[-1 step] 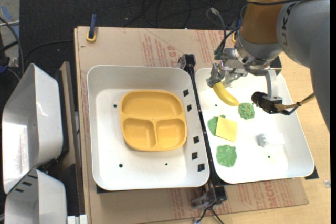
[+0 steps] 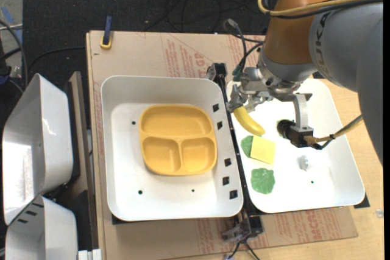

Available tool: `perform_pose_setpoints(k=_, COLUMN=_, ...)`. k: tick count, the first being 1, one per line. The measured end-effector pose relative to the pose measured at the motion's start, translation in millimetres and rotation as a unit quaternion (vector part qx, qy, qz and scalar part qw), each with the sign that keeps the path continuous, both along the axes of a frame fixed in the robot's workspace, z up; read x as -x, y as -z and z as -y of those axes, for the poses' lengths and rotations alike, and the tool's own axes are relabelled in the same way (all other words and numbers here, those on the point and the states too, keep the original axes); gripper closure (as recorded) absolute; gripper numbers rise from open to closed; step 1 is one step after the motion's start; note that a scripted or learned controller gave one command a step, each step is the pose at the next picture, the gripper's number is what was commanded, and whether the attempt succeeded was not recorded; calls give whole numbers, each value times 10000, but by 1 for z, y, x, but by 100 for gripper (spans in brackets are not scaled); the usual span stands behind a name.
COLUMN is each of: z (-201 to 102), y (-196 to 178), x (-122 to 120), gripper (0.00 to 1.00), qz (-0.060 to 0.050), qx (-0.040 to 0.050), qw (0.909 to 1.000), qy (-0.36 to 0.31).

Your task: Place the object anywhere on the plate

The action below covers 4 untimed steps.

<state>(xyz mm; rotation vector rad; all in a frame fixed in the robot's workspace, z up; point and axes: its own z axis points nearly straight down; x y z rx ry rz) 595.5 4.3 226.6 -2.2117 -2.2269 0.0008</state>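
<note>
The two-finger gripper (image 2: 244,105) is closed on the far end of a yellow plastic banana (image 2: 248,121) over the right white bin (image 2: 341,149) (at its left edge). The yellow divided plastic plate (image 2: 178,138) lies in the left white bin (image 2: 122,149).

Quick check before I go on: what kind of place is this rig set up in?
Most likely a robotics lab test bench: a cardboard-covered bench bearing two white bins, loose cables on dark carpet, and toy food such as a banana beside a yellow plate.
</note>
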Motion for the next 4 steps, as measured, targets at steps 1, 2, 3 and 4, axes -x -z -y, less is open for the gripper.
perform_pose_setpoints(k=1, z=-45, y=5, x=31, gripper=100, qz=-2, qx=7, qw=10000, qy=3)
perform_pose_setpoints(k=2, z=-96, y=11, x=44, gripper=100, qz=0, qx=-1, qw=10000, qy=-7)
perform_pose_setpoints(k=3, z=-135, y=6, x=63, gripper=100, qz=1, qx=1, qw=10000, qy=-6)
perform_pose_setpoints(k=4, z=-177, y=0, x=95, gripper=100, qz=-4, qx=2, qw=10000, qy=-8)
